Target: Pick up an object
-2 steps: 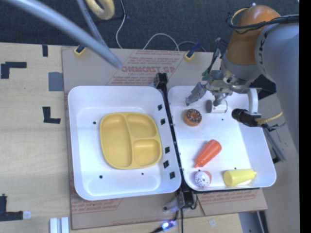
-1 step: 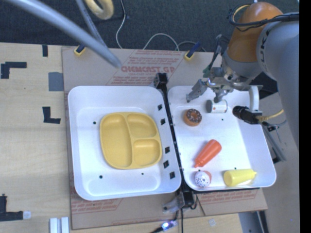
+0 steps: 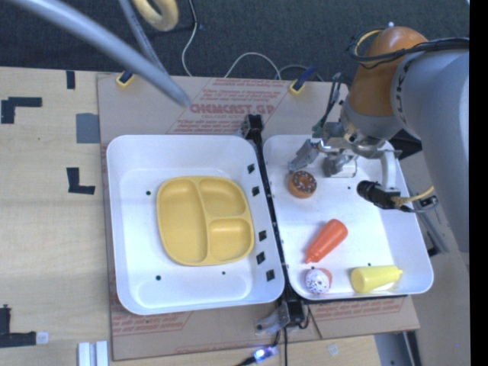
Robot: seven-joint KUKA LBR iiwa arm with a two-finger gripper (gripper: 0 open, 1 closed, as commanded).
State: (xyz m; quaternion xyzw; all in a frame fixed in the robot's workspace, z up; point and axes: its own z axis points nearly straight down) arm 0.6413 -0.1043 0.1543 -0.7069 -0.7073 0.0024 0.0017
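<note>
In the right bin [image 3: 396, 227] lie a brown donut-like piece [image 3: 302, 183], an orange carrot [image 3: 326, 240], a yellow block [image 3: 375, 277] and a small white spotted ball [image 3: 317, 281]. My gripper [image 3: 321, 161] hangs over the back of the right bin, just behind and to the right of the donut. It is open, with nothing between its fingers. One fingertip [image 3: 302, 157] is close above the donut's far edge. The carrot, the block and the ball are well in front of the gripper.
The left bin [image 3: 130, 174] holds a yellow divided plate [image 3: 206, 219]. A black divider [image 3: 263, 204] runs between the bins. A black cable connector [image 3: 374, 193] from the wrist hangs over the right bin's right side. The arm [image 3: 427, 105] covers the back right corner.
</note>
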